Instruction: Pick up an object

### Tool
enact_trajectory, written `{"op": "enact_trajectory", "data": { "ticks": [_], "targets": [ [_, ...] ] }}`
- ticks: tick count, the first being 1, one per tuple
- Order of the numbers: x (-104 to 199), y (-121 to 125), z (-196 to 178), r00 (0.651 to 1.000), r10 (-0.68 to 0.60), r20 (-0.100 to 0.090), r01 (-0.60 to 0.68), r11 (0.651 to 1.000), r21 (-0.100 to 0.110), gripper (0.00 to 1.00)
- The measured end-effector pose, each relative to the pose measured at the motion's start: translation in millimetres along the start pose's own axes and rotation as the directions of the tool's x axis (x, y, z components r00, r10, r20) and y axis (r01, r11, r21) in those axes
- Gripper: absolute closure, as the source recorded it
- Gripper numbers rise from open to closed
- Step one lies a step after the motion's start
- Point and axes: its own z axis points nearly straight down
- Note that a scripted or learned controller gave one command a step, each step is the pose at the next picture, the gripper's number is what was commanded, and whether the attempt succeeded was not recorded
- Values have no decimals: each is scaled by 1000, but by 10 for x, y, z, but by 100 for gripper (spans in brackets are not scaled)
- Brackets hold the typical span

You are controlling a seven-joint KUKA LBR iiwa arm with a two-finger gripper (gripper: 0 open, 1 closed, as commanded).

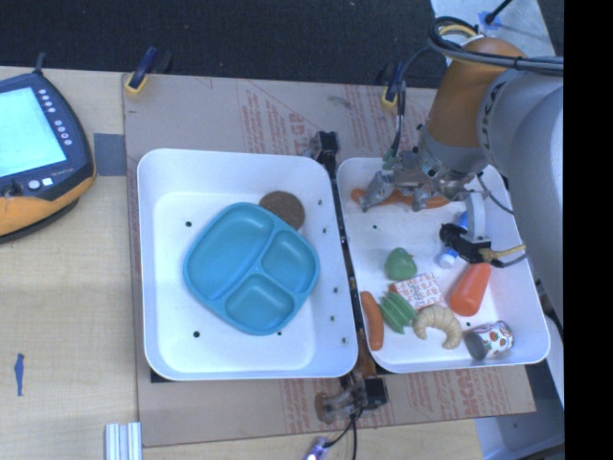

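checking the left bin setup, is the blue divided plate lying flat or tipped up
Flat. The blue divided plate lies face up on the left bin floor, its compartments visible from above, with a brown disc at its far edge.

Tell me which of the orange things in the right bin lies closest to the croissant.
The stubby orange piece just right of the croissant nearly touches it. The thin carrot by the left wall lies farther, beyond the green pieces.
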Motion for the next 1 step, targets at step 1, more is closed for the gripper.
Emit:
{"op": "enact_trajectory", "data": {
  "ticks": [1],
  "targets": [
    [14, -1, 105, 1000, 4, 0, -4, 1000, -3, 0]
  ]
}}
